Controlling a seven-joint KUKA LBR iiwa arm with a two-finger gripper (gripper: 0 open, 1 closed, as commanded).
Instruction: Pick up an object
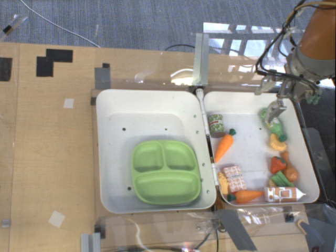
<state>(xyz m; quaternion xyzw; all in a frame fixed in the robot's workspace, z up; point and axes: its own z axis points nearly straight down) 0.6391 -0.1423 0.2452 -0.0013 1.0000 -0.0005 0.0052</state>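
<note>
Seen from above at a slant: 2 white bins side by side on the worktop (pixel 47 156). Left bin (pixel 113 119) holding a green divided plate (pixel 165 171). Right bin (pixel 247 146) scattered with toy food: 2 carrots (pixel 223 145), a small can (pixel 216 123), a bottle (pixel 283 194). Gripper (pixel 275 112) low over the far right corner, beside a green item (pixel 274 124).

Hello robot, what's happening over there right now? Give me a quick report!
Tool low over right bin, far corner. Touching green toy; grasp unconfirmed. Yellow piece crowds close beside it. Green plate in left bin.
</note>
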